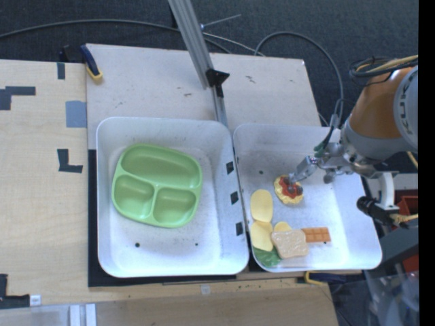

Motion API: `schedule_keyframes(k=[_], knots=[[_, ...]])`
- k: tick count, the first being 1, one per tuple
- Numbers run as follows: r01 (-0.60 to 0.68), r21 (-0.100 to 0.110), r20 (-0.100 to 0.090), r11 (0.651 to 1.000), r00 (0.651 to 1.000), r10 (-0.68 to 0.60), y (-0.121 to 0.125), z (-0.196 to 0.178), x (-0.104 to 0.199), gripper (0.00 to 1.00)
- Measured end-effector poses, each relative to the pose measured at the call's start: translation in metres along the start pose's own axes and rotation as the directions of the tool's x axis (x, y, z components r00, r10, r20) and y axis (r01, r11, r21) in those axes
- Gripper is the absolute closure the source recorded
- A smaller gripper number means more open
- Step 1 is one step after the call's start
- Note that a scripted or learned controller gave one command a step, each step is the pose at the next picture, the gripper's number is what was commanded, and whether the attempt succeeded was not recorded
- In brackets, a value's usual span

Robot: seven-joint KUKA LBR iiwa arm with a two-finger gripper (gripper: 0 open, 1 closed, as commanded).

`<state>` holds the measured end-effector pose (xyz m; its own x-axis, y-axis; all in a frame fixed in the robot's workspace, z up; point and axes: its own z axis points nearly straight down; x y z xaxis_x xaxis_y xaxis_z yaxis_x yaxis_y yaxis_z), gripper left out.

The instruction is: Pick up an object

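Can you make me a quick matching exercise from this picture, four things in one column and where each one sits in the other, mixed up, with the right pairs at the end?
Things:
1. green divided plate
2. gripper
3. bread slice
4. blue and yellow clamp

Places:
A. right bin, near the front edge
B. on the bench top behind the left bin
C. inside the left bin
D. over the red and yellow toy food in the right bin

Pairs: 1-C, 2-D, 3-A, 4-B
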<state>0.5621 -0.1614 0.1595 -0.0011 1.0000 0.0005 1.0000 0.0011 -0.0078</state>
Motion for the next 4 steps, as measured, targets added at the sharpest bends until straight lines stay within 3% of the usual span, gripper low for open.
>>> schedule_keyframes(k=[1,2,4], knots=[[0.000,-0.001,0.000,1.000,1.000,0.000,0.001,0.052,0.010,0.00],[0.001,-0.004,-0.001,1.000,1.000,-0.001,0.003,0.039,0.010,1.00],[0.001,-0.013,0.001,1.000,1.000,-0.001,-0.003,-0.062,0.016,1.00]])
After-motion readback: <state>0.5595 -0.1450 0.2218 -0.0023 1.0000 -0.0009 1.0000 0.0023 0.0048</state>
